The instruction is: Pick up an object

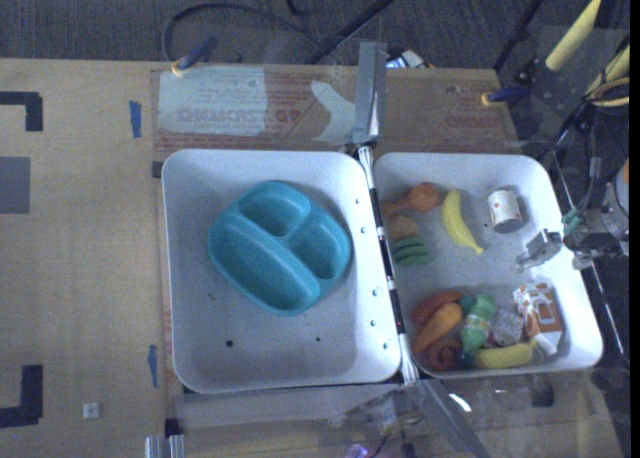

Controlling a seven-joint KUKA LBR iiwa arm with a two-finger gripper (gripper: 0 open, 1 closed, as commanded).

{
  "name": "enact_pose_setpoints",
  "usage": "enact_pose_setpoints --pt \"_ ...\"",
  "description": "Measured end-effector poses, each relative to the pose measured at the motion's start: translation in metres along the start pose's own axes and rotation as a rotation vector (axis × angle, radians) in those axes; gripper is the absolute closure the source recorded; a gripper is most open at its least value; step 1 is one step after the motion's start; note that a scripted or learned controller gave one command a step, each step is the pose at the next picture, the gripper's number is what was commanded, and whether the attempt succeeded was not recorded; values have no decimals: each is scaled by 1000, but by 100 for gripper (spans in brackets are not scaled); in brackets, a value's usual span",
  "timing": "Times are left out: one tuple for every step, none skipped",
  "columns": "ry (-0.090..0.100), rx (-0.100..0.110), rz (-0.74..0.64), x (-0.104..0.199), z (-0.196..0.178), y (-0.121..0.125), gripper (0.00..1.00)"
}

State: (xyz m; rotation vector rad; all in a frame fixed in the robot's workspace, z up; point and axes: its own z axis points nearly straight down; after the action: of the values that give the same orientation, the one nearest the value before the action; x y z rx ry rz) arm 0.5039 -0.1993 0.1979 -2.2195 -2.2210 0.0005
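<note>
The right bin point(570, 196) holds a pile of toy food. A yellow banana point(460, 221) lies near its middle, with a silver can point(505, 209) to its right and an orange piece point(421, 197) to its left. A green piece point(412, 251) sits by the left wall. At the front lie a carrot point(441, 322), a green bottle point(478, 315), a second yellow banana point(505, 355) and an orange-and-white packet point(541, 307). My gripper point(541, 247) hangs over the bin's right side, between the can and the packet, with nothing seen in it.
A teal divided plate point(280, 244) lies in the left bin point(190, 326). A raised divider point(378, 246) separates the two bins. Cables and stand legs point(600, 26) crowd the back right, beyond the bench.
</note>
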Motion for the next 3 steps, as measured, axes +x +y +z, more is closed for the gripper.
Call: enact_pose_setpoints --pt "1 0 -201 -24 51 -25 0" --pt "1 0 -202 -25 51 -25 0" --pt "6 0 -375 -16 92 3 0"
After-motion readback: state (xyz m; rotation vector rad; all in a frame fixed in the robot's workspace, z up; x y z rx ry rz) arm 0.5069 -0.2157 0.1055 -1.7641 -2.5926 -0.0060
